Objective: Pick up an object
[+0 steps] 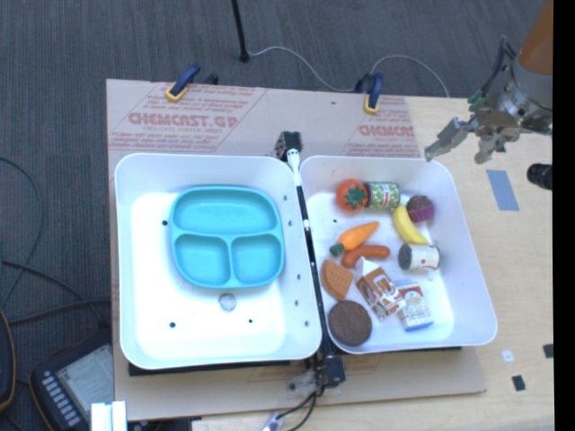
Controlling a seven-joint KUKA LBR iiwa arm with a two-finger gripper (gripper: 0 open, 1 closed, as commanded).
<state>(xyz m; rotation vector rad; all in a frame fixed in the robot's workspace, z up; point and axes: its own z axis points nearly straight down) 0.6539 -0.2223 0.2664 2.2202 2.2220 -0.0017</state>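
My gripper point(459, 149) hovers over the bench just past the far right corner of the right bin point(467, 241), open, with nothing between its fingers. The bin holds several toy foods: a tomato point(352, 195), a green can point(384, 194), a purple fruit point(420, 208), a banana point(409, 224), a carrot point(359, 235), a sausage point(367, 253), a white can on its side point(419, 257), a waffle wedge point(338, 280), a brown cookie point(350, 322) and two small boxes point(382, 293) point(414, 308).
The left bin point(144, 268) holds a blue divided plate point(227, 237). Two clamps point(183, 81) point(372, 92) grip the board's far edge. A black bar point(304, 223) runs between the bins. Blue tape point(502, 189) lies on the bench at right.
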